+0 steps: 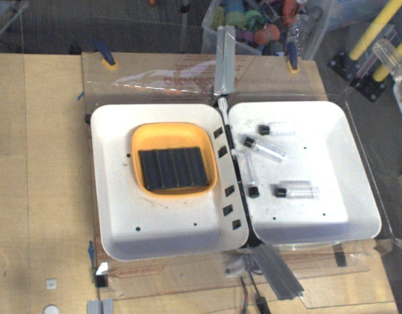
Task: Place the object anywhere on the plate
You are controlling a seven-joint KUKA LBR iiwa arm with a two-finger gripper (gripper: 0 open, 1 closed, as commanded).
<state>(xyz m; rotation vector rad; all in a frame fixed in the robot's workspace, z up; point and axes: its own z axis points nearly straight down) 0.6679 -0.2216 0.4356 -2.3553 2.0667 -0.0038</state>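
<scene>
In the left bin (pixel 116 231) an orange plate (pixel 143 138) is sitting near the middle, carrying a black ribbed block (pixel 173 168) that is lying flat across the plate's centre. In the right bin (pixel 338 208) four clear vials with black caps are lying on their sides: one (pixel 274 130) near the top, a second (pixel 263 149) slanting just below it, a third (pixel 249 175) lying along the divider, a fourth (pixel 295 191) lower down, apart from the rest. A grey divider strip (pixel 234 188) with black tabs is running between the two bins. Jaw state: cannot tell.
</scene>
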